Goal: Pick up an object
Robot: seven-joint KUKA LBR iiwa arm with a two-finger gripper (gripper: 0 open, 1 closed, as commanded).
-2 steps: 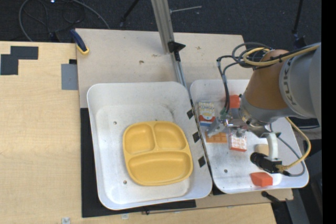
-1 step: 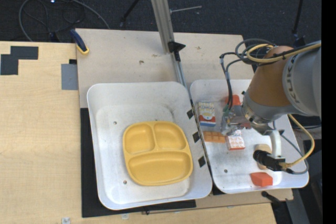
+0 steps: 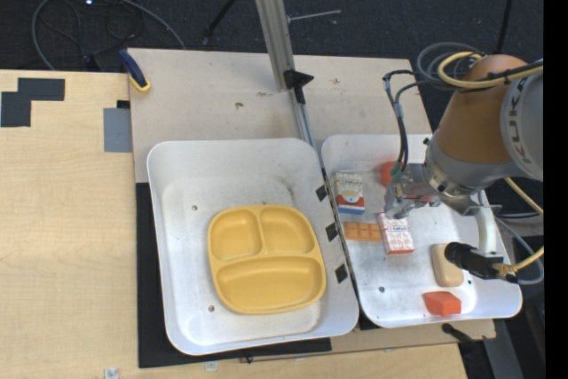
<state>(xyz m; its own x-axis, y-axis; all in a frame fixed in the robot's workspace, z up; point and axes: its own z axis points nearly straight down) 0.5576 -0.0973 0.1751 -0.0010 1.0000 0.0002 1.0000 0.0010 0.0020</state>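
My gripper (image 3: 399,201) hangs low over the right bin (image 3: 390,302), at the end of the grey arm with the orange band (image 3: 479,124). Just below it in the view lies a small red and white box (image 3: 397,238), close to the gripper's tip; whether they touch is unclear. A white carton with blue and red print (image 3: 349,193) sits to the gripper's left. An orange waffle-like piece (image 3: 359,232) lies beside the box. A red item (image 3: 388,172) peeks out behind the gripper.
A tan loaf-shaped object (image 3: 446,265) and a red block (image 3: 442,303) lie near the right bin's front corner. The left bin (image 3: 177,280) holds a yellow divided plate (image 3: 264,258). A metal post (image 3: 273,22) rises behind the bins.
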